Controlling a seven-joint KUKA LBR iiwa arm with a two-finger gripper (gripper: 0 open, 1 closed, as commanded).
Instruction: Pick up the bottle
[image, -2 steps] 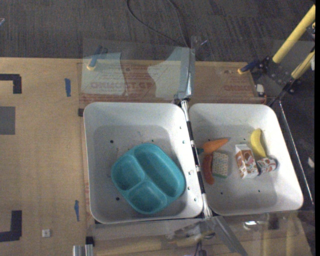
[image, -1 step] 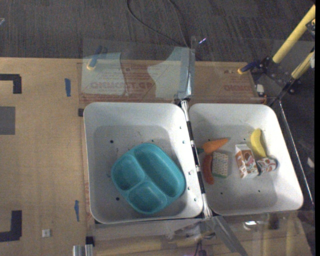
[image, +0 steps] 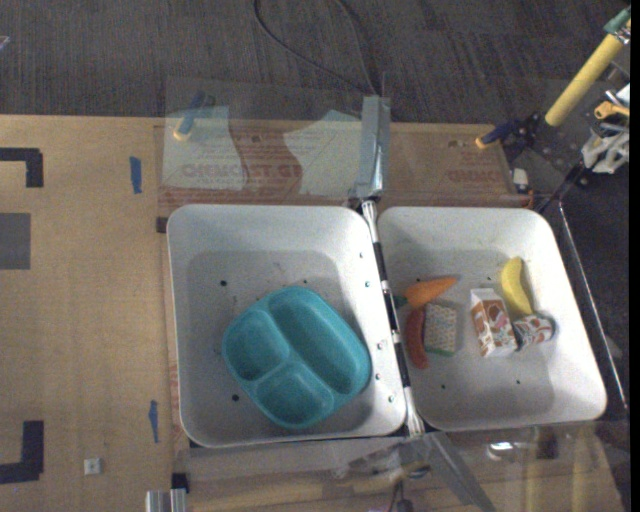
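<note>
We can barely make out the bottle (image: 536, 330): small, whitish with red patches, apparently lying down, touching the carton (image: 489, 322), just beside the banana (image: 515, 285).

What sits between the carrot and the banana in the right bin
In the camera view, bare bin floor lies between the carrot and the banana; the juice carton sits just below that gap.
</note>
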